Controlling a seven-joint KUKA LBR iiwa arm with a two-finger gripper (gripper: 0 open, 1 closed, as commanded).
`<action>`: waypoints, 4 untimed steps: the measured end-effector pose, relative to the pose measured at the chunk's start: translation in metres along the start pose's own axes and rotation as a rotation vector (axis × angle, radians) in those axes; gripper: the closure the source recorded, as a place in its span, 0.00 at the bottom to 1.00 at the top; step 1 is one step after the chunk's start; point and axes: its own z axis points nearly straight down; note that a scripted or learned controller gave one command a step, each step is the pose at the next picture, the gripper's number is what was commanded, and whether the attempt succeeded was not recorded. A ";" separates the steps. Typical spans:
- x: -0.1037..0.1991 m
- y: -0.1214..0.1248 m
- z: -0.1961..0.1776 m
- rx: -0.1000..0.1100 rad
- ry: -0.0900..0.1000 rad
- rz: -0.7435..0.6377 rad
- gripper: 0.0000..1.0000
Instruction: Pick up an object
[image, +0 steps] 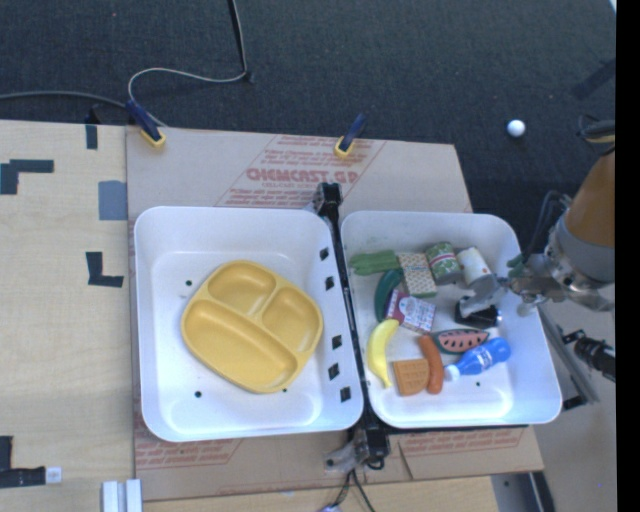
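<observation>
The right bin (530, 395) holds a jumble of toy food. Among it are a yellow banana (381, 350), a green cucumber (372, 263), a watermelon slice (463, 340), a blue bottle (482, 357), a red sausage (432, 363), a slice of toast (409, 377), a small can (441, 260) and a white cylinder (472, 265). My gripper (480, 303) reaches in from the right and hangs low over the bin's right half, just above the watermelon slice and below the white cylinder. Its tip hides whatever lies directly under it.
The left bin (160, 400) holds a yellow divided plate (252, 325). A black divider (338, 300) with clips runs between the bins. Both bins rest on cardboard (200, 170) clamped at the back. The arm's grey wrist (575, 265) stands over the right bin's right rim.
</observation>
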 end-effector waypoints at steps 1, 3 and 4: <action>-0.019 0.003 0.116 -0.001 -0.001 0.000 0.00; 0.010 -0.034 -0.008 -0.002 -0.001 0.000 1.00; 0.015 0.030 0.012 0.000 0.001 0.000 1.00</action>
